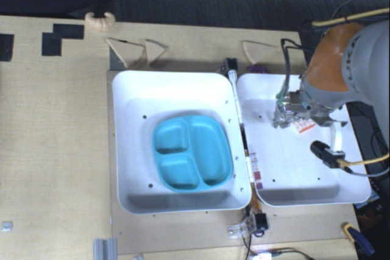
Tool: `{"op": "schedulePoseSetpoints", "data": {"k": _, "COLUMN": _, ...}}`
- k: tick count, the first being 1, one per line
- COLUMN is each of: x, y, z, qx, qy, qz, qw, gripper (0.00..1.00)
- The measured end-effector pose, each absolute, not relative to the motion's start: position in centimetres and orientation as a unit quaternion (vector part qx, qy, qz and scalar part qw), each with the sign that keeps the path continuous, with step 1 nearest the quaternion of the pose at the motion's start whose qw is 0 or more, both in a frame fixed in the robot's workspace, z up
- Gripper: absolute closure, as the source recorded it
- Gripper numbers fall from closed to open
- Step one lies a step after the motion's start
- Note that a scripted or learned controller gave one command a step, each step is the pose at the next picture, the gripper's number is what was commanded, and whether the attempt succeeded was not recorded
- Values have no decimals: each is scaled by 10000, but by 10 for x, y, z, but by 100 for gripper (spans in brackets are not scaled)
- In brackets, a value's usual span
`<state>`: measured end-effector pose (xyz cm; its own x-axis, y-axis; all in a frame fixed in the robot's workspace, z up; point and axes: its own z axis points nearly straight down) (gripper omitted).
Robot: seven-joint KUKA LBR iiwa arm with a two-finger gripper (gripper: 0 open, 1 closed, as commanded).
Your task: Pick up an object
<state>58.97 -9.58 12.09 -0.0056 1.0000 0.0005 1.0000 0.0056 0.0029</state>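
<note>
A blue three-compartment plate (192,152) lies in the left white bin (134,100). The right white bin (292,182) has the arm over its far right part. My gripper (283,117) hangs low over that bin's upper middle, pointing down toward the floor of the bin. Just right of the fingertips lies a small white and orange object (304,126), partly hidden by the wrist. I cannot make out how the fingers stand or whether anything is between them.
A black cable connector (326,154) with a yellow lead hangs over the right bin's right side. A divider rail (242,131) separates the bins. A small purple thing (258,69) sits at the right bin's far edge. Wooden bench surrounds the bins.
</note>
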Motion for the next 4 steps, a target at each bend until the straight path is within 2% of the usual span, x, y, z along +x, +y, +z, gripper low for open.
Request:
{"op": "schedulePoseSetpoints", "data": {"k": 1, "x": 653, "y": -97, "z": 122, "qx": 7048, "qy": 7094, "qz": 14, "qw": 16, "gripper": 100}}
{"op": "schedulePoseSetpoints", "data": {"k": 2, "x": 670, "y": -83, "z": 123, "qx": 7043, "qy": 7099, "qz": 15, "qw": 16, "gripper": 100}}
{"op": "schedulePoseSetpoints", "data": {"k": 3, "x": 670, "y": -34, "z": 203, "qx": 7043, "qy": 7099, "qz": 27, "qw": 21, "gripper": 100}}
{"op": "schedulePoseSetpoints", "data": {"k": 4, "x": 654, "y": 46, "z": 220, "qx": 7043, "qy": 7099, "qz": 19, "qw": 2, "gripper": 100}}
